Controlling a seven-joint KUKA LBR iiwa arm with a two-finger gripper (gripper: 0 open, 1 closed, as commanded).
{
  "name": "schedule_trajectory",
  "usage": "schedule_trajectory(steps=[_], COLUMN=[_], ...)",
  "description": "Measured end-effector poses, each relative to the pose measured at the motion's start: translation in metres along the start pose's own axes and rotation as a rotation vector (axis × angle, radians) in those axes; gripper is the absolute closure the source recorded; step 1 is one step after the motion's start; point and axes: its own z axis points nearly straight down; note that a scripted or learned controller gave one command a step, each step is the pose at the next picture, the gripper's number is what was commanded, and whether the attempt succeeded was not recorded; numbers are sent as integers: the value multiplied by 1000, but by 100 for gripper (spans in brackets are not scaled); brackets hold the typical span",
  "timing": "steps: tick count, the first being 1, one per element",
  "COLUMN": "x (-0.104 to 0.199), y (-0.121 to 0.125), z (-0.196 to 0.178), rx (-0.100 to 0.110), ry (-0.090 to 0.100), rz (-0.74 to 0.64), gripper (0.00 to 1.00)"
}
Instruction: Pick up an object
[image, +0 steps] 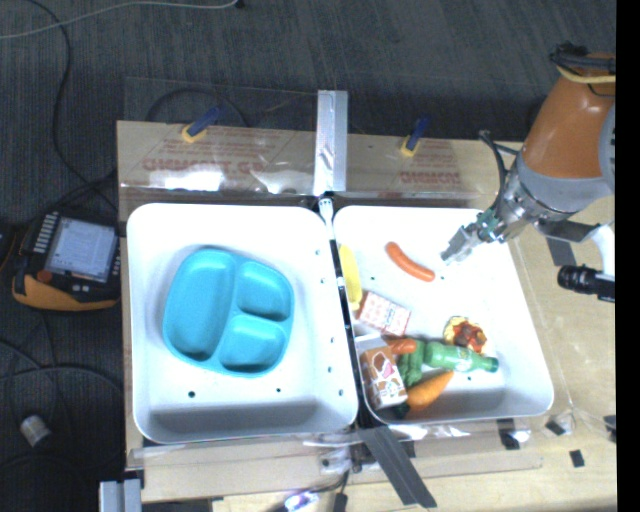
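Sausage (410, 262) was seen lying in the right bin (530, 330), just left of the gripper (455, 247), its long axis slanted down to the right. Nothing was held; whether the gripper was open could not be told.

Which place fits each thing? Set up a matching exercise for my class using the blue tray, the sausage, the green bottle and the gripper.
Things:
1. blue tray
2. sausage
3. green bottle
4. gripper

Places:
A. front of the right bin, beside a carrot
B. above the right bin's back right part
C. in the left bin
D. back of the right bin, lying alone

Pairs: 1-C, 2-D, 3-A, 4-B
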Motion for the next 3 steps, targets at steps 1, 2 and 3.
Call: schedule_trajectory(steps=[1,2,3], x=[0,4,3], y=[0,-55,-109], z=[0,-87,33], rx=[0,1,2], ry=[0,-2,1], rz=[0,41,56], gripper=[0,0,0])
